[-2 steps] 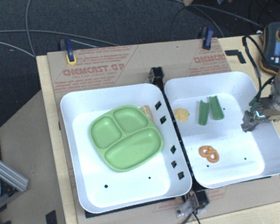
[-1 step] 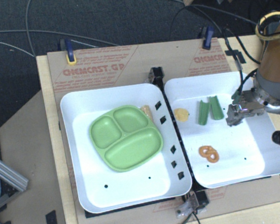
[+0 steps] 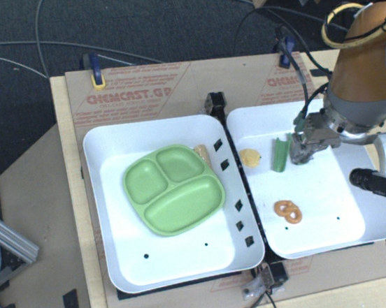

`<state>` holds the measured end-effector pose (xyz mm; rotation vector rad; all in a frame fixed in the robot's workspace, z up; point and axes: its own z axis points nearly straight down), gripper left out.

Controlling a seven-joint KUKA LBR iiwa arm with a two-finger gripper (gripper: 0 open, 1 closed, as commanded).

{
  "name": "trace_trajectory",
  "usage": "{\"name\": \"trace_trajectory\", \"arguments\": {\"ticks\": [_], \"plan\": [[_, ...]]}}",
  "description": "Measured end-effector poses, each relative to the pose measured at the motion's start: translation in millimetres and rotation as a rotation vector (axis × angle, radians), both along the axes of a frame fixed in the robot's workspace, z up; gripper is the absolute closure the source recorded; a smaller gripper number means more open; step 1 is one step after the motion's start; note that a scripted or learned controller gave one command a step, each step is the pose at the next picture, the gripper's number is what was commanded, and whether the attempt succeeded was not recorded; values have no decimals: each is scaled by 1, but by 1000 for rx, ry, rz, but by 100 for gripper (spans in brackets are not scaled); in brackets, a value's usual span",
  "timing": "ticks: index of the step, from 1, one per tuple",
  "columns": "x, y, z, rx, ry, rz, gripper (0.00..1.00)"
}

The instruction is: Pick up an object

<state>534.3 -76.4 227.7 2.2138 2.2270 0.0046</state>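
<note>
the green block (image 3: 280,154) stood just left of the gripper (image 3: 301,149), its long axis near upright in the view; whether the jaws were wide or narrow i could not tell.

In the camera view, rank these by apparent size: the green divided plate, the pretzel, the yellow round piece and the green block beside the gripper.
1. green divided plate
2. green block
3. pretzel
4. yellow round piece; it looks close to the pretzel, so their order is unsure.

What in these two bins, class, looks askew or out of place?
The green divided plate lies turned at an angle to the left bin's walls, and a tan item sits tucked against its upper right rim. In the right bin, the pretzel, yellow piece and green block lie scattered. Nothing looks damaged.
</note>
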Motion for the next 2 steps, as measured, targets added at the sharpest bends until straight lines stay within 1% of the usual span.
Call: {"name": "trace_trajectory", "arguments": {"ticks": [1,2], "plan": [[11,51,-2,0,2,0,100],[28,93,3,0,1,-3,100]]}}
